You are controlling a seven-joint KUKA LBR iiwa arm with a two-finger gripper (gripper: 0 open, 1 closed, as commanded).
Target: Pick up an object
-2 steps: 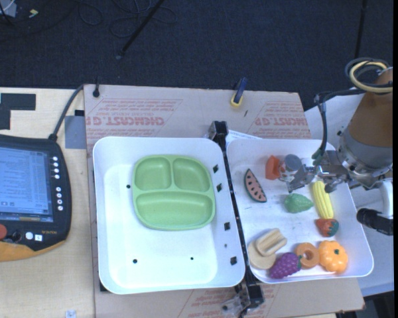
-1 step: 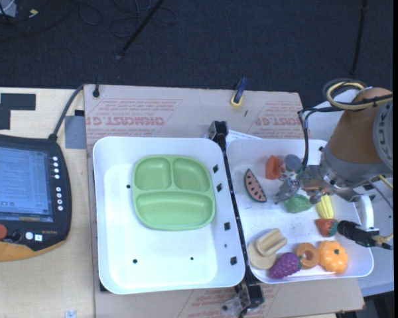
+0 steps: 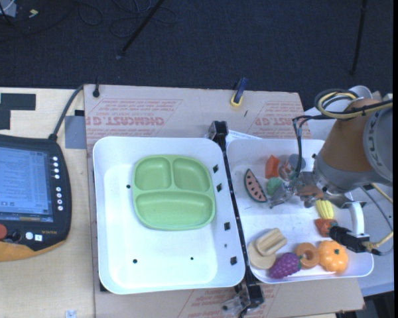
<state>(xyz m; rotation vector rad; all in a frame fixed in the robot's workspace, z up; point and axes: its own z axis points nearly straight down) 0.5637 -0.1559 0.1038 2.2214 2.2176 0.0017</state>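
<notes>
Two shallow white bins side by side at the centre of the frame, on a cardboard-covered bench (image 3: 186,114). Left bin (image 3: 119,257) bearing a light green divided plate (image 3: 173,192), three compartments, lying flat in the upper middle. Right bin (image 3: 252,158) crowded with toy food: a watermelon slice (image 3: 253,185) near its left wall, an orange-red piece (image 3: 272,165) above and to the right, something small and green (image 3: 275,185) just beside the slice. Along the lower edge, a tan bread-like piece (image 3: 268,243), purple grapes (image 3: 284,265) touching it from below right, an orange ring-shaped piece (image 3: 306,254), then an orange pumpkin-like fruit (image 3: 332,256) in the lower right corner. Yellow corn (image 3: 324,209) and a red bit beneath it at the right side. Grey arm with orange band (image 3: 348,141) reaching in from the right edge, gripper (image 3: 286,192) low over the middle of the right bin, close to the green piece; too blurred to tell whether spread or closed, or gripping anything. At far left, a black teach pendant (image 3: 23,191) with lit screen. Yellow-and-blue clamp (image 3: 238,95) at the bench's upper edge.
</notes>
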